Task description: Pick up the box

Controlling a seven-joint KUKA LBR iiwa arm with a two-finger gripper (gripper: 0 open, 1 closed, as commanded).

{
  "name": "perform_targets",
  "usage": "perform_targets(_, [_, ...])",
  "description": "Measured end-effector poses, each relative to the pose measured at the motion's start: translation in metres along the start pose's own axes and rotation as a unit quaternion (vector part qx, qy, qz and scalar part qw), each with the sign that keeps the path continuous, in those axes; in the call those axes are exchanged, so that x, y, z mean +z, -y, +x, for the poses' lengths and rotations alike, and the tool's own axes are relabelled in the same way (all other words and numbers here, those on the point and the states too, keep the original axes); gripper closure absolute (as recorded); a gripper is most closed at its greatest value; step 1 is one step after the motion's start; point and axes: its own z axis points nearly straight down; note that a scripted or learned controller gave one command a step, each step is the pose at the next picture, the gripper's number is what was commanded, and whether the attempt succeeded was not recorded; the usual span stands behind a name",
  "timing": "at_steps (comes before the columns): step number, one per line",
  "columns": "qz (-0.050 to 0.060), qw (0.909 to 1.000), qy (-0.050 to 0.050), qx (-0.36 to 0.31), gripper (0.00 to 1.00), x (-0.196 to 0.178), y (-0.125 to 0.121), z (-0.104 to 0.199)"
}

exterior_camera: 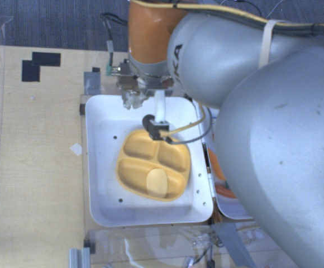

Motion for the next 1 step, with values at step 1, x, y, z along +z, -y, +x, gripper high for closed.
perform_targets(1, [-0.001, 0.9985, 0.000, -0.055, 1.00, 0.0056, -0.0078, 0.0021])
